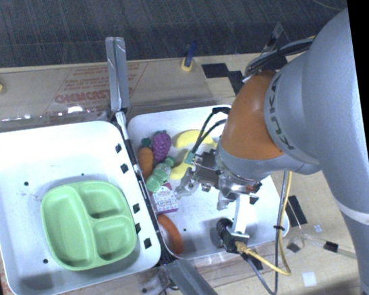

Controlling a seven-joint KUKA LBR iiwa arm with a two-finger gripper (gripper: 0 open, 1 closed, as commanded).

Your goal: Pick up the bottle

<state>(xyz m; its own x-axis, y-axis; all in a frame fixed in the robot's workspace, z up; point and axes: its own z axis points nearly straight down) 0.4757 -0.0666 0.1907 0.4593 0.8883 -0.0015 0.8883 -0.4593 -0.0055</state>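
While the gripper (190, 177) is hovering just beside it, fingers' spread impossible to tell, the small green bottle (158, 176) is lying, likely light, slick, best pinched mid-body.

Lighting was even and fairly bright from overhead, with no hard highlights. The left white bin (1, 203) read near blown-out along its rim, with soft grey shading in its corners. The green tray (89, 223) inside that bin threw a faint, diffuse shadow toward its upper left. The arm (290, 122) darkened the floor of the right bin (201, 216) beneath it. The carpet beyond the bins was dim and noisy. Overall sharpness was low, with small items beside the arm soft and smeared.
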